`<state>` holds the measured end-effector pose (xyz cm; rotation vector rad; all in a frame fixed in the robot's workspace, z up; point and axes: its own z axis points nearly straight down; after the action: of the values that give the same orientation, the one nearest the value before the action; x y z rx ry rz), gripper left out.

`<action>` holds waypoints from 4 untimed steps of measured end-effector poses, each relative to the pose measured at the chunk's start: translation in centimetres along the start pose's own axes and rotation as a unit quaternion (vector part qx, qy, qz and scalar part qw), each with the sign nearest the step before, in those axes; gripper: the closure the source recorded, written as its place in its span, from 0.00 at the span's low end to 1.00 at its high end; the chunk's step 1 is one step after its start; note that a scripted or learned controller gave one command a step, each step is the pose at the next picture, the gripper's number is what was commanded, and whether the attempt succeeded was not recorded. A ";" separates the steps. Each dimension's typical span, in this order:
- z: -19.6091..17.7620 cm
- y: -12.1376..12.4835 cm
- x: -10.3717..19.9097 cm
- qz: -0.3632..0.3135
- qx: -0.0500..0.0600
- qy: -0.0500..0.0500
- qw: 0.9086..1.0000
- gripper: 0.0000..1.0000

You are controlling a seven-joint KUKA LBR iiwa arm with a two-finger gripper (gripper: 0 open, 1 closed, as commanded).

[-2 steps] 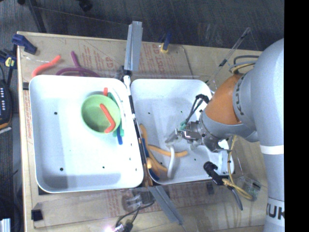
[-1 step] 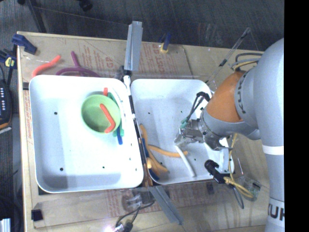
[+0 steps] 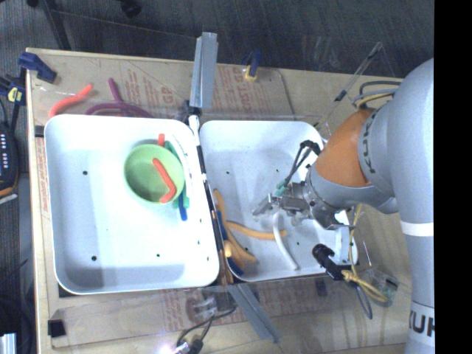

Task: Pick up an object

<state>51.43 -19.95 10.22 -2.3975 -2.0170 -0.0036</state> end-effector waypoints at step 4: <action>-0.1 -1.8 -0.3 -0.099 -0.002 -0.002 0.995 1.00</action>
<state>49.65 -19.98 10.28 -2.1908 -2.2486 -0.0035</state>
